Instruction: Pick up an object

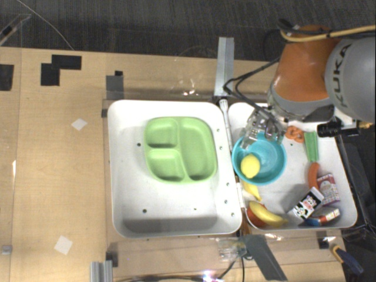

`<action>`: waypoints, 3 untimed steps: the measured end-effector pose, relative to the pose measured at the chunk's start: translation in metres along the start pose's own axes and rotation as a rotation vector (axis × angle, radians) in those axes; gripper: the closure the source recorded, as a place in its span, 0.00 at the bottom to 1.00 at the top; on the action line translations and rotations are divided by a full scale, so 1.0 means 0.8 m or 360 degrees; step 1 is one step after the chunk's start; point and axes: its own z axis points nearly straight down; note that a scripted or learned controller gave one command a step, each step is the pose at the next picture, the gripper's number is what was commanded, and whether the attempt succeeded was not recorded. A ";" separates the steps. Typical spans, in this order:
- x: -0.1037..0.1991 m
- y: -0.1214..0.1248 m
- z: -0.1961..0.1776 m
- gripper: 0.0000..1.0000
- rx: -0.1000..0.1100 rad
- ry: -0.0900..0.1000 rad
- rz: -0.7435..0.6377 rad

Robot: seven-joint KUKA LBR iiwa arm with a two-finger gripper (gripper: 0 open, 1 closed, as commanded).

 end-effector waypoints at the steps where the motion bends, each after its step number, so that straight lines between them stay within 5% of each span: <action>1: -0.034 -0.090 -0.026 1.00 0.0001 0.0036 -0.0010; 2: 0.012 -0.020 0.001 1.00 0.0002 -0.0012 0.0367; 3: 0.010 0.078 0.015 1.00 0.0005 0.0035 0.0623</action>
